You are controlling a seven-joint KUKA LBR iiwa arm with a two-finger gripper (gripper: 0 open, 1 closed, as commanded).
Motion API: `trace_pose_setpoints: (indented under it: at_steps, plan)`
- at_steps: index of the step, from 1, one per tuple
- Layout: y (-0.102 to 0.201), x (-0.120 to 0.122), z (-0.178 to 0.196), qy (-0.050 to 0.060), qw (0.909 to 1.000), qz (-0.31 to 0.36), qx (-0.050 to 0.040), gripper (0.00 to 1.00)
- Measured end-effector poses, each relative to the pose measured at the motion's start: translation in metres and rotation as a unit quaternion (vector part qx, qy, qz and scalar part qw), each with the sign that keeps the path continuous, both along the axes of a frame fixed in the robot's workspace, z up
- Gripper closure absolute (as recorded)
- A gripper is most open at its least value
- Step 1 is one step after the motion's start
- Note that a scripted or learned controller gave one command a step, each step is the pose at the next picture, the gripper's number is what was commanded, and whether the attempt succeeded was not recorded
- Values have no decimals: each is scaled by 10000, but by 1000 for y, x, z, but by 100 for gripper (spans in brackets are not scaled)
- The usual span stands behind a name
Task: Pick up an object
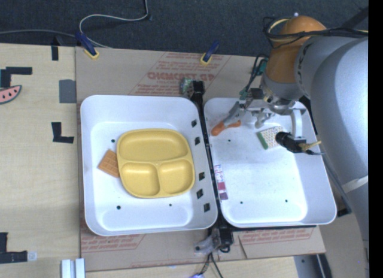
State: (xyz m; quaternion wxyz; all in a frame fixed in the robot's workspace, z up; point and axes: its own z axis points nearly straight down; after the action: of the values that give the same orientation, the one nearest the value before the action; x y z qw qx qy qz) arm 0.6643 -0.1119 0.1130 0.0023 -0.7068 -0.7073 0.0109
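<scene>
A slanted overhead view of a cardboard-covered bench holding two shallow white bins side by side.

Nearest the viewer, along the bottom edge, are the front rims of both bins. The left bin holds a yellow divided plate with three compartments, sitting about in the middle. A small tan, cracker-like piece pokes out from under the plate's left edge, touching it.

The right bin has a bare white floor across its near half. Farther back, toward its far left corner, lies a small orange object, possibly carrot-shaped, resting on the bin floor. Just to its right, near the far wall, is a small pale item with a green edge, too small to identify.

Above that far part of the right bin hangs the gripper, carried by the grey arm, which enters from the right with its orange band above the wrist. The gripper's metal parts sit close over the pale item and just beside the orange object, but whether the fingers are open or closed cannot be made out here.

Nothing can be seen held between the fingers, and both small objects appear to lie on the bin floor. By this view the pick seems not yet achieved: closing on an object and lifting it clear remain.

Beyond the bins, two blue and yellow clamps hold the cardboard, and a cable loops across dark carpet.
</scene>
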Motion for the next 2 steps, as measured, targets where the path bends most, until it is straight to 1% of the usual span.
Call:
trace_pose_setpoints:
  at_steps: [1, 2]
  plan:
    - [16, 4, -28, -98, 9999, 3, 54, 0]
    - [16, 4, -18, -97, 9999, 8, 48, 100]
